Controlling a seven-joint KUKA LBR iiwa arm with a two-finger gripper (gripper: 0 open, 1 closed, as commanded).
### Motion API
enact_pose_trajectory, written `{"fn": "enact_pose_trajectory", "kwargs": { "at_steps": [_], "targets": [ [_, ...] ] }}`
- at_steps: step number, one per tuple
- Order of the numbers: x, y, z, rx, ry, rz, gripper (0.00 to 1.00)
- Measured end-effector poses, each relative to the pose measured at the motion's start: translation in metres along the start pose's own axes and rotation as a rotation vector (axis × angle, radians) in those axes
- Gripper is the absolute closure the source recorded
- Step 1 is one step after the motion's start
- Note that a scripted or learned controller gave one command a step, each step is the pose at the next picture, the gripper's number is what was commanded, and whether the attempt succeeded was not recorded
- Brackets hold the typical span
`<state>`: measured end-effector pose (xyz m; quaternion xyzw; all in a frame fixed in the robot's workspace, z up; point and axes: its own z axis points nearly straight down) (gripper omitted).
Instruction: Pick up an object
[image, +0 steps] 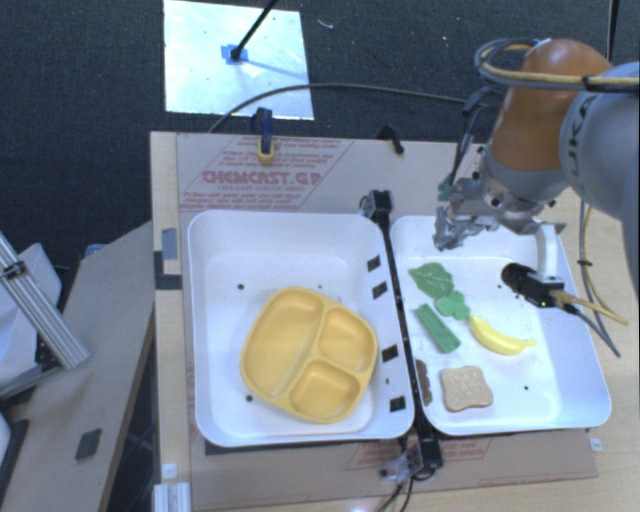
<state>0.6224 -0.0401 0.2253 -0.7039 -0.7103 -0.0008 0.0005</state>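
The right bin (580, 395) holds a green leaf-shaped piece (431, 278), a small green broccoli-like piece (455, 304), a green bar (437, 327), a yellow banana (500, 337) and a slice of toast (466, 388). My gripper (449, 232) hangs over the bin's back left corner, above and behind the green leaf piece. Nothing shows between its fingers. A yellow divided plate (309, 353) lies in the left bin (230, 250).
A black cylindrical fitting (527, 283) with a cable sits at the right bin's right side. The divider with black clips (389, 300) runs between the bins. Cardboard (260, 170) lies behind them, and an aluminium bar (40, 310) lies at the far left.
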Motion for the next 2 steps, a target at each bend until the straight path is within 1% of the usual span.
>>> {"fn": "enact_pose_trajectory", "kwargs": {
  "at_steps": [1,2],
  "targets": [
    [0.055,-0.025,0.007,0.002,0.001,0.000,1.00],
    [0.110,-0.039,0.014,0.002,0.000,-0.001,1.00]
  ]
}}
